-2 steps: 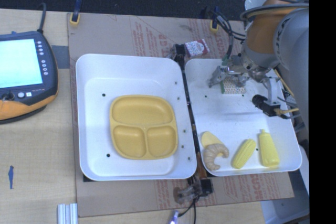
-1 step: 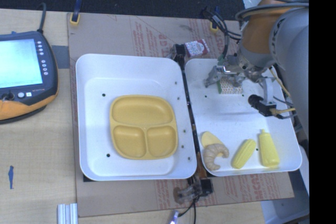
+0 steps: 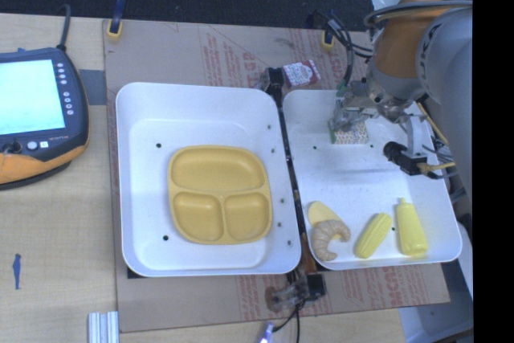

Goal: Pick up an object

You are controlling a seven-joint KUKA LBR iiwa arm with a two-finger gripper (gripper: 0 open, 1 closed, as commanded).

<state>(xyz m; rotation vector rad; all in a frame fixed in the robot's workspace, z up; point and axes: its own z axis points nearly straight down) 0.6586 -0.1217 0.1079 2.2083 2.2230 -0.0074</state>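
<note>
1. Small speckled block: lies at the far end of the right bin, directly beneath the gripper.
2. Gripper: poised over the block; whether its fingers are spread or pinching it cannot be told.
3. Advised technique: centre the block between the fingers, close fully, then lift straight up.
4. Near edge of bin: croissant, corn cob, yellow bottle.
5. Left bin: yellow divided tray.
</note>
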